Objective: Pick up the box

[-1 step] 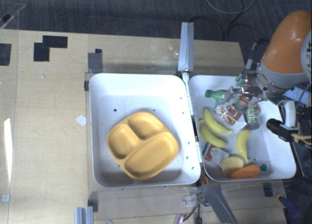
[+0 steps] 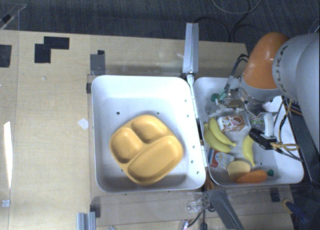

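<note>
Landmark: right bin point(image 2: 295, 174)
Box point(image 2: 233, 123): inside, beside bananas point(image 2: 218, 136)
Gripper point(image 2: 226, 97): over far end, jaw state could not be told
Left bin point(image 2: 100, 124): held yellow tray point(image 2: 146, 148)

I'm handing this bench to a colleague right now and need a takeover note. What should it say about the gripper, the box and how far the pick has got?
Gripper: the arm reaches over the top of the right bin; its fingers are hidden, so their state can't be read.
Box: the small carton with red print lies in the right bin, beside the bananas, just below the arm's wrist. A carrot and other small items lie near it.
Left bin: holds a yellow divided tray.
Done: nothing confirmed; the box still lies in the bin.
Left: grasp the box and lift it.
</note>
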Available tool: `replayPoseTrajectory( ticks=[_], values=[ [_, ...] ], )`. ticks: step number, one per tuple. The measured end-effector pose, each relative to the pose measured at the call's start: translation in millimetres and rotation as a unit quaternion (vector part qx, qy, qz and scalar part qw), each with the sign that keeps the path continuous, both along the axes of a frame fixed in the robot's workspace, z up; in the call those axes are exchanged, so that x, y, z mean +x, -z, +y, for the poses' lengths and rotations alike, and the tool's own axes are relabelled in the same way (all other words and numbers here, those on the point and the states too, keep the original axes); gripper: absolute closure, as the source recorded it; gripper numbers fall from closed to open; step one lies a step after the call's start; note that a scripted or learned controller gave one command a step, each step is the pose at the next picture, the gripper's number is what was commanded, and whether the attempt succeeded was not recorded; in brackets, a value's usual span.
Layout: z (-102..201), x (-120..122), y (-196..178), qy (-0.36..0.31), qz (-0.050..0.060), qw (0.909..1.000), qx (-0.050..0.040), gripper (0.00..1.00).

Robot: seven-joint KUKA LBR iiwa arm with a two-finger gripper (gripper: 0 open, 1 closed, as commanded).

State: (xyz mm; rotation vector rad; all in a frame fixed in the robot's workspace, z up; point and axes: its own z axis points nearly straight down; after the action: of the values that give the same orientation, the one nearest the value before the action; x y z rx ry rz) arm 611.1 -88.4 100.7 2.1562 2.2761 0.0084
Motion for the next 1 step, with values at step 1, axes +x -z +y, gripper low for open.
replayPoseTrajectory(
  ticks=[1],
  values=[
    [0.9, 1.9, -11.7, 0.0, -0.003, 1.0, 0.0005, 1.0]
  ],
)
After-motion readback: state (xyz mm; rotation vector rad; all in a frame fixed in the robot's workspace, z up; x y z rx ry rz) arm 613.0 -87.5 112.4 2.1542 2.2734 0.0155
